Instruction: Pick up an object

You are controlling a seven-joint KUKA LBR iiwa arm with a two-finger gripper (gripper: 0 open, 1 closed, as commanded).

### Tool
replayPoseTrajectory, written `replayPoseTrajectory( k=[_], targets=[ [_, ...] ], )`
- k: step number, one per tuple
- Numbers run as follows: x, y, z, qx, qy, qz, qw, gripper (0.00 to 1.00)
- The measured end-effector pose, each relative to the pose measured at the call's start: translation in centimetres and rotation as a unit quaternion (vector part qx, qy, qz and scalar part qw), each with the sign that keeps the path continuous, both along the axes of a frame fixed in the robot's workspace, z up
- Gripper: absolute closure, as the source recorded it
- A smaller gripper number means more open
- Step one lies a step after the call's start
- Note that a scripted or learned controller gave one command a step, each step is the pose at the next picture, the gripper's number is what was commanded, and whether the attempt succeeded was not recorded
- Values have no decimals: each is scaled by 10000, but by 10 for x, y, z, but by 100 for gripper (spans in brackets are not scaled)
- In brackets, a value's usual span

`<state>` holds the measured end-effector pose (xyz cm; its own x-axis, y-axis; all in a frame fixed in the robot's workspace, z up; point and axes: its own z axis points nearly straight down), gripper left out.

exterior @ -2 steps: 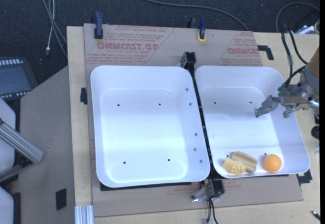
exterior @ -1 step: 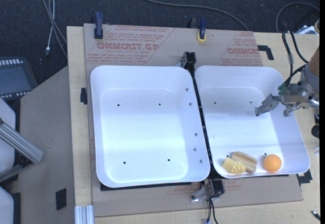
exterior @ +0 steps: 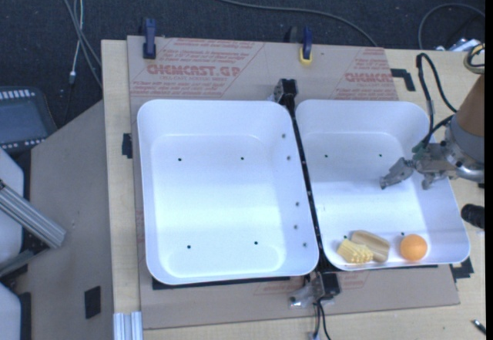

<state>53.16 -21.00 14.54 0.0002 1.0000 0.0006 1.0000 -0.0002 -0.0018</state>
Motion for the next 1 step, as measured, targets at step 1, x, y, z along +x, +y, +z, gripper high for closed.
replayPoseTrajectory(
  k=[1],
  targets=[
    [0, 0, -51, -1, -4, 3, 10000, 0]
  ],
)
